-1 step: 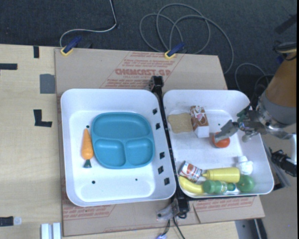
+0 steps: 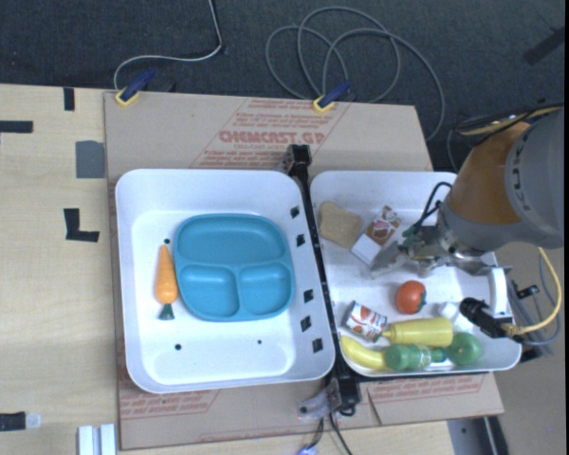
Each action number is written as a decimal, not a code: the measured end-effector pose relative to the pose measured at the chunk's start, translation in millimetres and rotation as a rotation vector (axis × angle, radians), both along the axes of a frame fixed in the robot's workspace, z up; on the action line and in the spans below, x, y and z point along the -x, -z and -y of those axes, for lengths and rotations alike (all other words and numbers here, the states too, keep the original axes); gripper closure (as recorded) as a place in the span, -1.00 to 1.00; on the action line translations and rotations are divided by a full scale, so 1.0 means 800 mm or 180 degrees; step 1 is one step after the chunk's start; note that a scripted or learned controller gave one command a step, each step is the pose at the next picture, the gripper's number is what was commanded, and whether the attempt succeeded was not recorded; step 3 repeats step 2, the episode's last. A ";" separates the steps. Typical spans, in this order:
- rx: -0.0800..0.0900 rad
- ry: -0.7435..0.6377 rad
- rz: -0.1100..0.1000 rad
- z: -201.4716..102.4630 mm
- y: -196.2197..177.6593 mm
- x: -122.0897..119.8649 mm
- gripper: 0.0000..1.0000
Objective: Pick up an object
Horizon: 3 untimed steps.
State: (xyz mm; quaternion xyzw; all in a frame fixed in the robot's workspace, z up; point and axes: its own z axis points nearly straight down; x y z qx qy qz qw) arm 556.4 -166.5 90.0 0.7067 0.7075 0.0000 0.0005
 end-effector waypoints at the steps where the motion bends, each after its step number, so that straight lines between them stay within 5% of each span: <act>1: 0.0007 0.0001 0.0017 -0.009 0.004 0.054 -1.00; 2: 0.0012 0.0002 0.0024 -0.008 -0.009 0.053 1.00; 3: 0.0012 0.0002 0.0024 -0.008 -0.009 0.053 1.00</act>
